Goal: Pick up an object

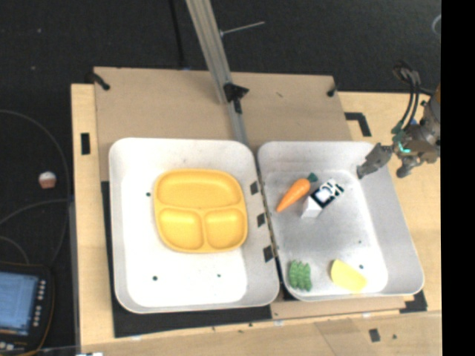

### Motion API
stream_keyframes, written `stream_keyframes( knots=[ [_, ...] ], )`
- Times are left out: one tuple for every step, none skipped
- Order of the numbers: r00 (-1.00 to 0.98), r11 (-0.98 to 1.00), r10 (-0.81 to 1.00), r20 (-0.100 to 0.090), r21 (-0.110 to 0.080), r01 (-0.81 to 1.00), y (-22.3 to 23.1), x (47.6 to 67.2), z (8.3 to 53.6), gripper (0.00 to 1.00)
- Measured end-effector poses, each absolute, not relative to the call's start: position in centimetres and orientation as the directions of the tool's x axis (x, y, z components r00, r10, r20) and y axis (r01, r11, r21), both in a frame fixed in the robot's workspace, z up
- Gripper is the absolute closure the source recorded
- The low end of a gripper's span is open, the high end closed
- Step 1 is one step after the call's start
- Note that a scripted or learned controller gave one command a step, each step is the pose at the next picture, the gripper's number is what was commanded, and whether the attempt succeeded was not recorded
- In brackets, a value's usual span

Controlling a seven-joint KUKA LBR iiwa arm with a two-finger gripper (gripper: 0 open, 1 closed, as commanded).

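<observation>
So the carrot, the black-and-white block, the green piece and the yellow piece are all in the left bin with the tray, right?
Not quite. The camera view shows the carrot, black-and-white block, green piece and yellow piece in the right bin; the yellow tray sits alone in the left bin.

In the right bin [386, 221], bare floor runs down the right side, with the carrot [294, 193], black-and-white block [322, 197], green piece [300, 274] and yellow piece [347, 276] crowding its left and lower parts.

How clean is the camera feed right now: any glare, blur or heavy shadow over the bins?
Camera view: soft, grainy overall; lighting even, no harsh glare on the right bin; the carrot and yellow tray read clearly; the gripper at the right edge is blurred.
</observation>
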State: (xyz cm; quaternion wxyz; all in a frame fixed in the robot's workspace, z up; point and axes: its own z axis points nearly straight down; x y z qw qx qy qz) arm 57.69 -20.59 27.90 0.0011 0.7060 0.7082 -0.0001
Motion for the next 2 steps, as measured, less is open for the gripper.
stream_keyframes(
  knots=[
    [0.001, -0.001, 1.0, -0.002, -0.003, 1.0, -20.9, 57.7, 23.7, 0.0],
    [0.001, -0.001, 1.0, -0.002, -0.003, 1.0, -21.9, 57.5, 19.0, 0.0]
  ],
)
